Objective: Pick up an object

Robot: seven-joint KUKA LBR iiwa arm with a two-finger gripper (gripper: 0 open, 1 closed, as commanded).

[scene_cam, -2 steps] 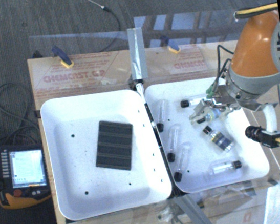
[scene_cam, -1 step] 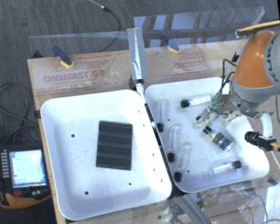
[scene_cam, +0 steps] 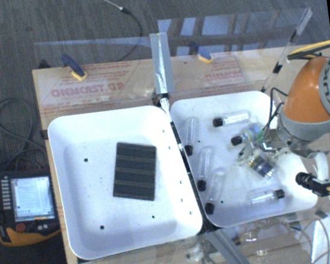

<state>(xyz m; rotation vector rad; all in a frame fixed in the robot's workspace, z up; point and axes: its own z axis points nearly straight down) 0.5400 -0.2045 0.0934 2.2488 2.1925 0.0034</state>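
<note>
Tool (scene_cam: 258, 153) hovers low among clear capped vials (scene_cam: 231, 118) in the right bin (scene_cam: 237, 209); its finger state can't be told. Best approach: centre over one vial, descend straight, avoid neighbours.

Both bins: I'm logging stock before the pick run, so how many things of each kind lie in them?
Dark ribbed rectangular block: 1
Clear plastic tubes with black caps: 6
Total: 7
The small jumble beneath the end effector is too cluttered to tell whether it hides another piece.
</note>
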